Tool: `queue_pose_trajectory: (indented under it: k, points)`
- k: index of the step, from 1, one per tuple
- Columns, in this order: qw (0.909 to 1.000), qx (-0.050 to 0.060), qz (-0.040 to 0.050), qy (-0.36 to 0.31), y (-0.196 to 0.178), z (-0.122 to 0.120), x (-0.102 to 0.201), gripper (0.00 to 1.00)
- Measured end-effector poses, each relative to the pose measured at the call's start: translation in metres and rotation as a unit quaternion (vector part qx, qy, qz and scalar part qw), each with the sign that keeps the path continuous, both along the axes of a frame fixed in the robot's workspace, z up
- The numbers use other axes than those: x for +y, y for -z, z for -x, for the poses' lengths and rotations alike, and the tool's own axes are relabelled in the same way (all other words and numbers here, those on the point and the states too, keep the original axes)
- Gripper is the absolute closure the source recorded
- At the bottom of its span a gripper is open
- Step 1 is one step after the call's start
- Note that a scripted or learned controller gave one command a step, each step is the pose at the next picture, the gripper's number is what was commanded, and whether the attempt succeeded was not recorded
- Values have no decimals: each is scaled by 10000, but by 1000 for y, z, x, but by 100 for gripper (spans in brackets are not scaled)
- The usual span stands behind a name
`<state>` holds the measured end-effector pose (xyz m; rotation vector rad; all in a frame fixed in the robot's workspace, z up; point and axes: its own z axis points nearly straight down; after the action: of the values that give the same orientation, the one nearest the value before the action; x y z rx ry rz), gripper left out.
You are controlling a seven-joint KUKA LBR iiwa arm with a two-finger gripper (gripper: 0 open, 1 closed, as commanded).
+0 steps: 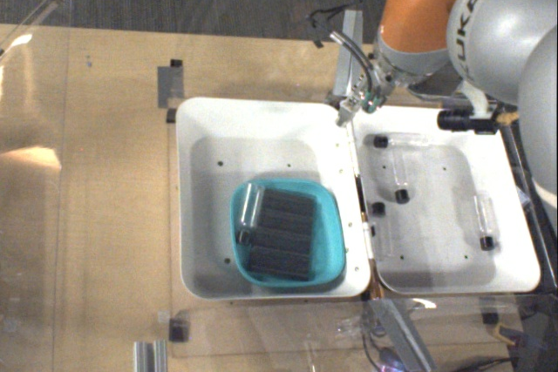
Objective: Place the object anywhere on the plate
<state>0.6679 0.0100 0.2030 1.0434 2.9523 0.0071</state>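
I'm looking down at a robotics lab: a KUKA arm (488, 22) hanging over two white bins (196, 187) on a wooden bench (87, 187).

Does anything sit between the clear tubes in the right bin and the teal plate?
Only the bins' adjoining rims separate them. The plate in the left bin already carries a dark ribbed block, which covers most of it.

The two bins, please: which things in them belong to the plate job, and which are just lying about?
Belonging to the job:
- teal plate, left bin
- dark ridged object on it
- hand

Lying about:
- clear tubes with dark caps, right bin
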Motion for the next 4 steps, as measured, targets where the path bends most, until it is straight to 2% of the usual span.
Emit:
queue_pose_trajectory:
  k: [1, 2, 3, 4]
  points:
    - [9939, -17, 9, -1101, -129, 10, 43, 100]
    - [9840, -24, 29, -1782, -226, 82, -24, 100]
    - [9161, -19, 59, -4010, -236, 151, -57, 100]
    - [8549, -12, 79, -5187, -235, 168, -117, 100]
